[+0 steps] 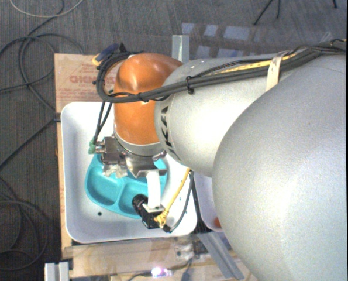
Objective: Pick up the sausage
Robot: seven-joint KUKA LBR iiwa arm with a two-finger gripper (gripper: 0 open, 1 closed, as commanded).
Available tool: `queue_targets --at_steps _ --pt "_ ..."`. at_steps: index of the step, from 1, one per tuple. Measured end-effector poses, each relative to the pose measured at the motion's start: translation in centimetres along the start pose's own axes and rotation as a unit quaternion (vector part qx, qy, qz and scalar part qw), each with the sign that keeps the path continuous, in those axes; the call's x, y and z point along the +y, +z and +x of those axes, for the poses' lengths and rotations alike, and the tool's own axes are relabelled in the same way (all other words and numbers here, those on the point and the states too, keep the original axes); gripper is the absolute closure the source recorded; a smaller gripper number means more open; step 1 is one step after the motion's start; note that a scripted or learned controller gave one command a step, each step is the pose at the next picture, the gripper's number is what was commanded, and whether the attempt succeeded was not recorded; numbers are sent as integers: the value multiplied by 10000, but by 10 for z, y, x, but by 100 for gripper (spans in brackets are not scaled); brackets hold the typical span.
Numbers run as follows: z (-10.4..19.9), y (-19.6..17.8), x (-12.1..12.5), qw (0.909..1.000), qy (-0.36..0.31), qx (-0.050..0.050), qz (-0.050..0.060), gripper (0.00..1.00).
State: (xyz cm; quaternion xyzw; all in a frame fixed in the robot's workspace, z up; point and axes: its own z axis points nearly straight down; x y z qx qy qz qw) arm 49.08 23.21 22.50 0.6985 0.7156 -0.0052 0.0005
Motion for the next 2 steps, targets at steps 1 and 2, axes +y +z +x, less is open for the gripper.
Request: queue_targets --at_steps 1,2 --pt "1 -5 0 10000 -4 -31 46 100" --pt "-15 7 -3 9997 -248 5 2 100"
